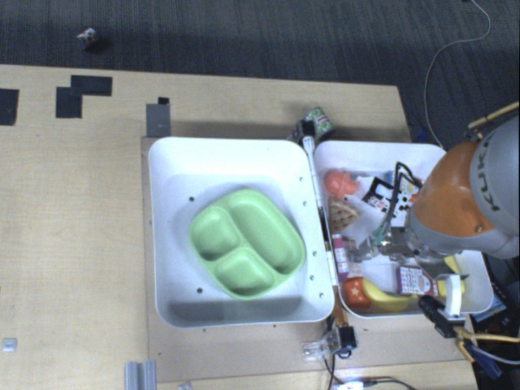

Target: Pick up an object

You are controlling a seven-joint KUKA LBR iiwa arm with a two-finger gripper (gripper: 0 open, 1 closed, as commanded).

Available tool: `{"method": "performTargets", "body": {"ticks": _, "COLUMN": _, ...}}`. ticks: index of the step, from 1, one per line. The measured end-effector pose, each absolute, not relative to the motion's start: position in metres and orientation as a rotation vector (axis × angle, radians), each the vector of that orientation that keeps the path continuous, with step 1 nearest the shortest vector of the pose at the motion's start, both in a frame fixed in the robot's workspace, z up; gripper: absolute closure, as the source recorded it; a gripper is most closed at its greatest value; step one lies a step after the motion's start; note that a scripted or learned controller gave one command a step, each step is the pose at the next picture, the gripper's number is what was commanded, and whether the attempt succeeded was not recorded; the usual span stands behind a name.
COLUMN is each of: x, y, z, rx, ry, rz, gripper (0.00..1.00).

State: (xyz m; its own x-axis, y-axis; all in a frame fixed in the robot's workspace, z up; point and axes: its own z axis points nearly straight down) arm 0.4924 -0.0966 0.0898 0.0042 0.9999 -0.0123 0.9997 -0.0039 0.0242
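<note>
The right bin holds several small things. A banana lies at its near edge beside a red round fruit. At the far left are an orange-pink toy and a brown patterned piece. A small printed packet rests just above the banana. My gripper hangs low over the middle of this bin, under the grey wrist and orange band, which hide much of the bin's right half. Nothing can be made out between the fingers.
In the left bin lies a green divided plate. A small green object sits on the bench at the top of the divider between the bins. A black-and-white item lies near the wrist. Cables trail at the lower right.
</note>
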Motion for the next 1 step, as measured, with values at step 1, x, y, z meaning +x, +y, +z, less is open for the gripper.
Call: {"method": "performTargets", "body": {"ticks": 1, "x": 0.4924, "y": -0.0934, "z": 0.0899, "rx": 2.207, "ry": 2.191, "rz": 0.008, "gripper": 0.00}}
